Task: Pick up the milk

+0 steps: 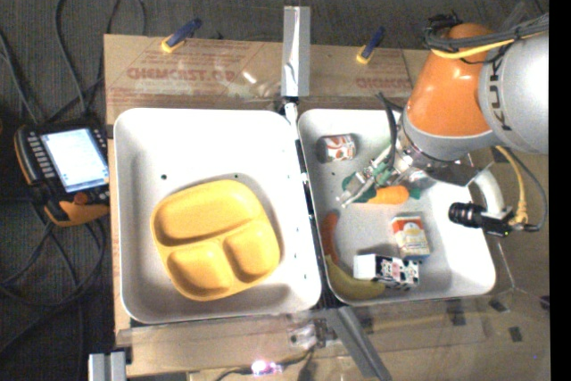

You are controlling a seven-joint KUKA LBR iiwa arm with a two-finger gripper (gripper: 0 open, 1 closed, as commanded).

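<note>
The milk (385, 269), a small carton with a cow pattern, lies flat near the front of the right bin (464, 281), just beside a banana (350, 283). The arm (455, 98) hangs over the bin's middle, its fingers (359, 185) low above a carrot (390, 194); I cannot tell how far open they are. A yellow tray (217, 236) sits in the left bin (134, 147).

Two white bins (134, 147); one yellow tray (217, 236); one can (337, 147); two cartons (410, 237); one banana (350, 283); one carrot (391, 194).
</note>
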